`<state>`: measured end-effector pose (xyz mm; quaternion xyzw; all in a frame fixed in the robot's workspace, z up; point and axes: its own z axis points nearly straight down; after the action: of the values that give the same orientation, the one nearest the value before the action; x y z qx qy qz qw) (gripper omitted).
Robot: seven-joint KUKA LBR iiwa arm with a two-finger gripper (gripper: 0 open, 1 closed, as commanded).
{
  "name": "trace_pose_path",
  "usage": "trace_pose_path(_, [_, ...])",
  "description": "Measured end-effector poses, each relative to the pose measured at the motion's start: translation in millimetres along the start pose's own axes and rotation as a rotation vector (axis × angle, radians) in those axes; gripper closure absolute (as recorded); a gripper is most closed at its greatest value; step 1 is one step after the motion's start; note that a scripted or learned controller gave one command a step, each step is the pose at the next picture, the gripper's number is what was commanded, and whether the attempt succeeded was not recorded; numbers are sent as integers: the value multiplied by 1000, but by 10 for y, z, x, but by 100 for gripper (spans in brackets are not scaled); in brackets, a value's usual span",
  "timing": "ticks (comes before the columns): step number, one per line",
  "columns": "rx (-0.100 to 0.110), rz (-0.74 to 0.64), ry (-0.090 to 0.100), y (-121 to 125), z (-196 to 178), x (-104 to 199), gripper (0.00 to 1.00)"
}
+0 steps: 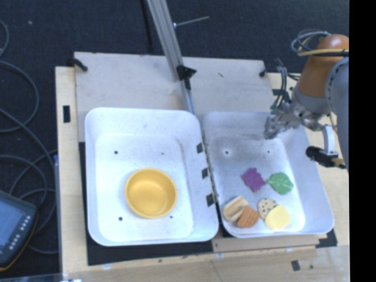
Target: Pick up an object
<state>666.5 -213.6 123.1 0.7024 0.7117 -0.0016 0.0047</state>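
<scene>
Nearest the camera, at about 5 o'clock in the right bin (305,157), lies a cluster of six small items: one tan bread-like piece (234,206), one orange-brown piece (249,217) touching it, one speckled cookie (267,205), one yellow piece (278,218), one purple piece (253,179) and one green leaf-shaped piece (281,183). Any of these could serve as the object to pick. At about 6 o'clock in the left bin (100,157) sits one yellow bowl (151,192). Two white bins in all.

Farther back, at roughly 1 o'clock over the right bin, hangs the gripper (272,128), well apart from the cluster and with nothing seen between its fingers; whether they are spread or closed cannot be told at this size.

My judgement is that the task is at the approach step, nothing grasped yet. The next move calls for travelling toward 5 o'clock, lining up over one piece, preferably the purple or green one standing a little apart, and descending
</scene>
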Motion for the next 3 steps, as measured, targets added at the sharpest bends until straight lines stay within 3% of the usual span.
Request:
trace_pose_path(2, [-5,6,6,63,-1226,57,100])
trace_pose_path(3, [5,8,5,60,-968,40,100])
